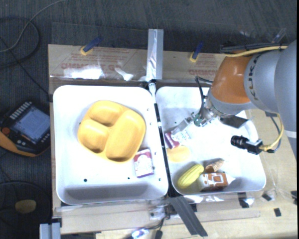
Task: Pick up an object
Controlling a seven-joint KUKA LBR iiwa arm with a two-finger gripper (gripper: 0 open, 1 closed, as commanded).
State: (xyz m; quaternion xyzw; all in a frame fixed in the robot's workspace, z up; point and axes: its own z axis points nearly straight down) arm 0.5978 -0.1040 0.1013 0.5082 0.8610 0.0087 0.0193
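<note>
While the grey arm is reaching in from the right over the right bin, nothing is yet sitting between its fingers, so the pick is reading as still in the approach step. The left bin is carrying a big yellow sectioned dish, lying well apart from the arm, and a small white-and-pink packet is resting just beside that dish, near the bin's right wall. In the right bin a brown-and-orange carton is lying near the front wall, touching a yellow-green lemon-like fruit on its left. A pale yellow disc is sitting just behind the fruit, and a small wrapped packet with purple print is lying against the divider.

The gripper is hanging low over the bin floor just beside that wrapped packet, which looks the likeliest target; whether the fingers are spread or closed cannot be told at this angle, since the tool is small and blurred.

The next move is probably calling for a short shift toward the divider and a careful descent, since the packet is flat, close to the wall, and likely to slip.
</note>
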